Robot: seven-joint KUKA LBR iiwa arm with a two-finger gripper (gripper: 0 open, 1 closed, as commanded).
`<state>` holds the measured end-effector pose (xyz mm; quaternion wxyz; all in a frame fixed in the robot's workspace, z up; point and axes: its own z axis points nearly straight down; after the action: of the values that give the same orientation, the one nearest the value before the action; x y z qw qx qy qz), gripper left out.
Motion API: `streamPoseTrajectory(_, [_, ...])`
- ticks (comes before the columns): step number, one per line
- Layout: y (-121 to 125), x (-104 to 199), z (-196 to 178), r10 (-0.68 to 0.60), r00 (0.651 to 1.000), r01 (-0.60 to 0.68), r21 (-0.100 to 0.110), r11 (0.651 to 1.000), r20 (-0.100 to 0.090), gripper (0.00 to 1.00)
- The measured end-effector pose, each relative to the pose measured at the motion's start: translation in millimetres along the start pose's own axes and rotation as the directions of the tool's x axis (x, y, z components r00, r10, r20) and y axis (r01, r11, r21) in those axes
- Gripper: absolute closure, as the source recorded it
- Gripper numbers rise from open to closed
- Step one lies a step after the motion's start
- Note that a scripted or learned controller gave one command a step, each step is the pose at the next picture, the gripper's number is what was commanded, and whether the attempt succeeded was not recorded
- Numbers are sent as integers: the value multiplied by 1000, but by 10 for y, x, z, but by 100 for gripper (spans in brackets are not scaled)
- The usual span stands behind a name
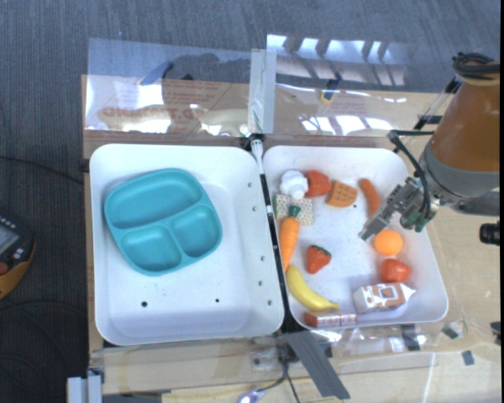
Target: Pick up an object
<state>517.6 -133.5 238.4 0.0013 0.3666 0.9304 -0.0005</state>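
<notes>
Your claw (380,225) sits at the right side of the frame, inside the right bin (437,305), with its dark fingers slanting down toward the lower left. Whether they are spread or pressed together, you cannot tell from this angle, and nothing shows between them. Just below and right of the tips lies the orange (388,242), very near but apart as far as you can see. Below that sits a tomato (395,269), then a small milk carton (382,297) at the lower edge. Up and left of the claw you find a sausage (370,196), a waffle piece (341,195) and a strawberry (317,259). Further left lie a carrot (288,238) and a banana (306,290). The left bin (109,321) carries a teal divided plate (161,220).
</notes>
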Motion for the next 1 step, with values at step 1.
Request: streamPoseTrajectory(1, [530, 454, -256, -29, 1000, 29, -1, 1000, 0, 100])
